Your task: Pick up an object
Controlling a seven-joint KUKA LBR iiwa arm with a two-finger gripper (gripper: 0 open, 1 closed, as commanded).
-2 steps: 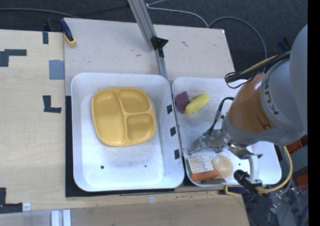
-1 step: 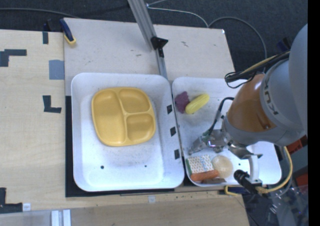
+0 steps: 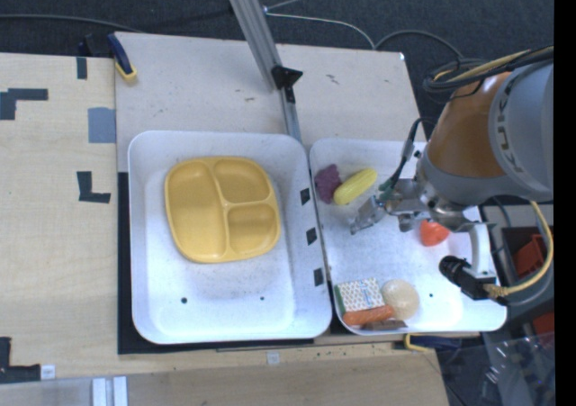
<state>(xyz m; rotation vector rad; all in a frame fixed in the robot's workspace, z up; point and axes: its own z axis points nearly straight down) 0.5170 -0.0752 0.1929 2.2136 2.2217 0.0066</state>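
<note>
Banana [image 3: 355, 185] beside seemingly empty end effector [image 3: 364, 220]

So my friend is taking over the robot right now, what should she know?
Gripper: low over the right bin, fingers open, nothing between them.
Right bin holds a yellow corn-shaped toy and a purple piece just above the gripper, an orange piece beside the arm, and a patterned block, an orange stick and a cream ball at the near edge.
Left bin holds a yellow divided tray.
Done: nothing picked up.
Left: grasp one object and lift.
</note>
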